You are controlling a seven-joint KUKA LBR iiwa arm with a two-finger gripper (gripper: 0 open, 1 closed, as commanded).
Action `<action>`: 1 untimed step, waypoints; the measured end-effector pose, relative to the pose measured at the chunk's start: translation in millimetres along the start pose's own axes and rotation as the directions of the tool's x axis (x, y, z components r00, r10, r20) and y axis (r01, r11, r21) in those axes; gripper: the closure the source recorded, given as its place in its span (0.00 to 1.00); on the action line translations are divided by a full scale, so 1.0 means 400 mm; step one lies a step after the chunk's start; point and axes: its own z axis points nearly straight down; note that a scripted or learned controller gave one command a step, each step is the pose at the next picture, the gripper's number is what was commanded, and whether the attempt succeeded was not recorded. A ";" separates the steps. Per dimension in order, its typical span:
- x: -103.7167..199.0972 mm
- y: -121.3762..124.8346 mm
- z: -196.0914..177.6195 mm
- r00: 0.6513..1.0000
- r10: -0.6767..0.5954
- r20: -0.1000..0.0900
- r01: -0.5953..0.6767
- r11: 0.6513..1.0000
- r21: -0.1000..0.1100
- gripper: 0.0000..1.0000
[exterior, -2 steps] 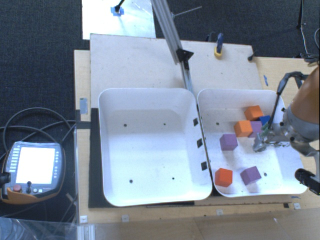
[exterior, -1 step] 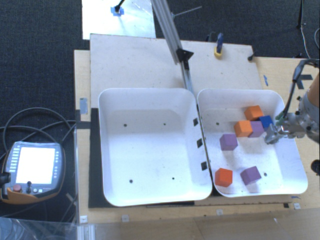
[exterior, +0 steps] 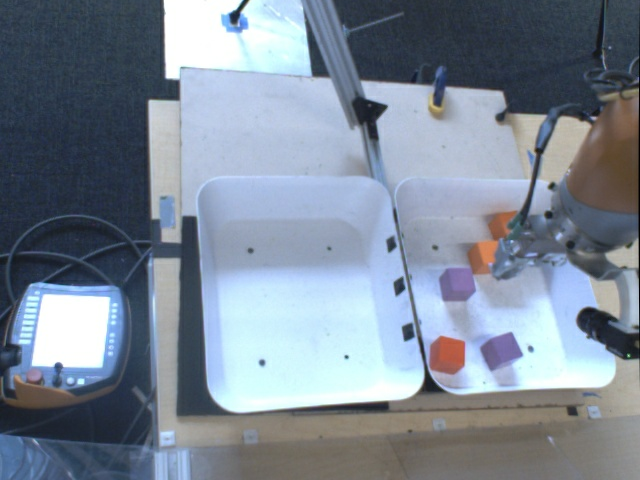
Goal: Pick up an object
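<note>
Purple block (exterior: 457, 284): left of the jaws and just below, apart from them.
Orange block (exterior: 482, 256): just left of the jaws, touching or nearly so; partly hidden.
Gripper (exterior: 507, 264): low in the right bin (exterior: 570, 373); jaw gap cannot be made out.
Second orange block (exterior: 502, 225): behind the jaws, partly covered.

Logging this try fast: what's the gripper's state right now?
Gripper: low in the right bin, right beside an orange block; open or shut cannot be told.
</note>
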 end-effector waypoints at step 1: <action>0.134 0.054 -0.015 1.000 0.000 0.001 0.000 1.000 -0.002 1.00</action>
